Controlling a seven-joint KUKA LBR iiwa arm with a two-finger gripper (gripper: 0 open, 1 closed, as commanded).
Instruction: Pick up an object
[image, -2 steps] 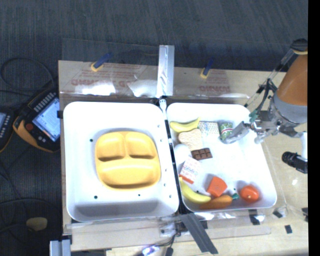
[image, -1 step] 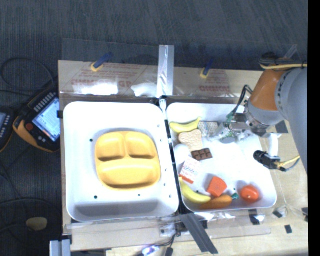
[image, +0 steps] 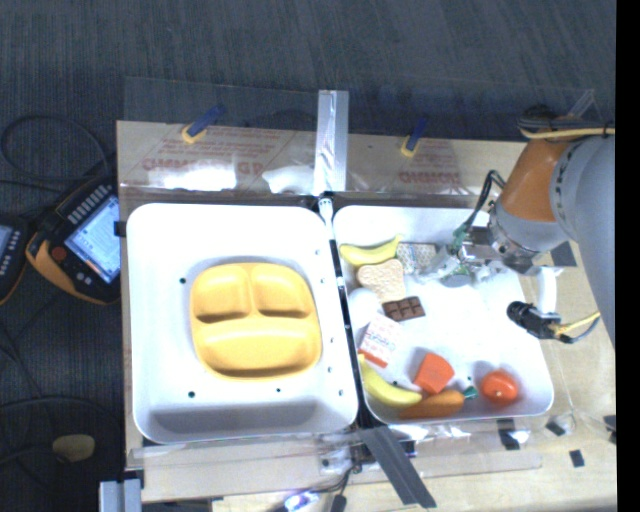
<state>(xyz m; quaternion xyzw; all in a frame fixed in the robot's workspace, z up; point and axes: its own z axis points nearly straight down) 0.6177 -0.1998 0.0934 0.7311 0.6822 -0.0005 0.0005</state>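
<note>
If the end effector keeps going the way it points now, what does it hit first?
The end effector points left across the right bin. First in line looks like the pale wrapped item, then the banana. Its height is unclear.

In the right bin (image: 540, 395) you have open white floor through the middle and right, between the chocolate bar (image: 404, 309) and the tomato (image: 499, 386). The left side is crowded: bananas (image: 367, 250), a cracker (image: 381, 278), a carton (image: 378, 343), and an orange block (image: 433, 372) with a carrot (image: 432, 405) along the near wall. The left bin (image: 150, 300) is mostly taken by a yellow tray (image: 255, 317), leaving only a margin around it
</note>
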